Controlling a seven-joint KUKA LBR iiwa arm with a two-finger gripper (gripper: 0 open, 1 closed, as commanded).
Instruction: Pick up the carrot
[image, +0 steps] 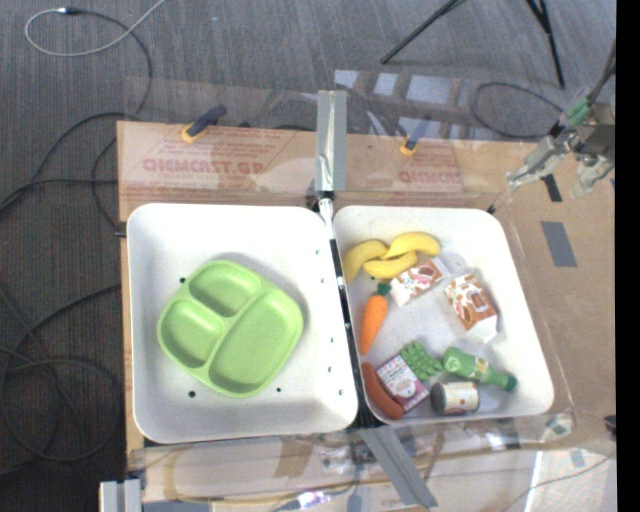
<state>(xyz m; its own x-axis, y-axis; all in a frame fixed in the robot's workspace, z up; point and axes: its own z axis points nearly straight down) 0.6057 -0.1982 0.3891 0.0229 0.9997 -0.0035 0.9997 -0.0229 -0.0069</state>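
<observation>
My gripper sits at the upper right of the frame, above and outside the right bin, well apart from everything in it. It is small and partly cut by the frame edge here, so I cannot tell how it stands.

The carrot lies in the right bin close to its left wall, orange body running down and slightly left, green top toward the upper right. Just above it are two bananas, and a small printed packet lies just beside its green end. Below the carrot, near the bin's lower left corner, a red sausage lies beside a pink-labelled box. A green bottle and a small can lie lower right.

The left bin holds a green divided plate.
</observation>
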